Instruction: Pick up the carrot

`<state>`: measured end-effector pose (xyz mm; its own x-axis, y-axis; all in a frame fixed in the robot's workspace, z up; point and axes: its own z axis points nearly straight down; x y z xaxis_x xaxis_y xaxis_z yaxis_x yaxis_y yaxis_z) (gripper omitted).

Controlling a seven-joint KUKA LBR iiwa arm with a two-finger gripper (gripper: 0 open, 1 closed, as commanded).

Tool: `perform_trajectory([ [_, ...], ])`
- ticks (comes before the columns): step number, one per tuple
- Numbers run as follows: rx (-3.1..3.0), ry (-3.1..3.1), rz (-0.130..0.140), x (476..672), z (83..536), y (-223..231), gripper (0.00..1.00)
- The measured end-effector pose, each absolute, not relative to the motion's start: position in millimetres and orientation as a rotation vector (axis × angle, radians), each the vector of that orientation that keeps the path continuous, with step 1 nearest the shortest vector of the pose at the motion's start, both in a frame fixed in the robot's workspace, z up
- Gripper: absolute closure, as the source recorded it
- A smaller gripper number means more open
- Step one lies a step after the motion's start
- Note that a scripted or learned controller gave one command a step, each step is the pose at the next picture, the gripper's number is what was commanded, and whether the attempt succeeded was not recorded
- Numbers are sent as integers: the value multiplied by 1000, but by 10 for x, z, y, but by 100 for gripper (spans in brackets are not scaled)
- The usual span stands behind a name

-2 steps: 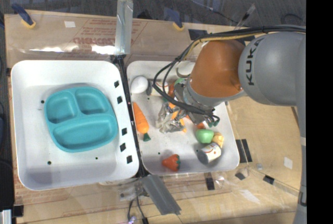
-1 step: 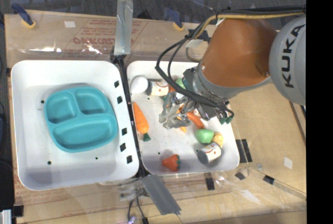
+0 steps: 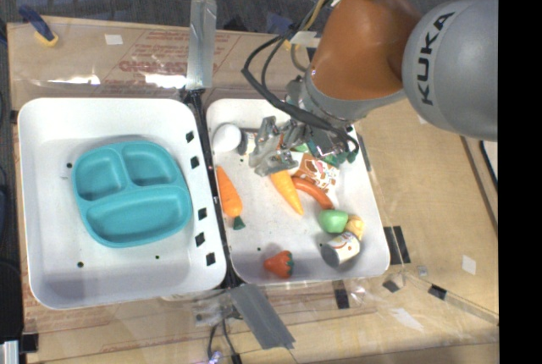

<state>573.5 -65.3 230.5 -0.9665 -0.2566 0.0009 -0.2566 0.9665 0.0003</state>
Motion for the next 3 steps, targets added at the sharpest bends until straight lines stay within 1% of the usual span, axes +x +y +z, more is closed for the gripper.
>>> perform_trajectory([
  [1, 1055, -2958, -1, 5458, 2264, -918, 100],
  [2, 1442, -2788, -5, 5619, 1579, -1399, 100],
  [3, 1443, -2789, -3, 5625, 1589, -1399, 0],
])
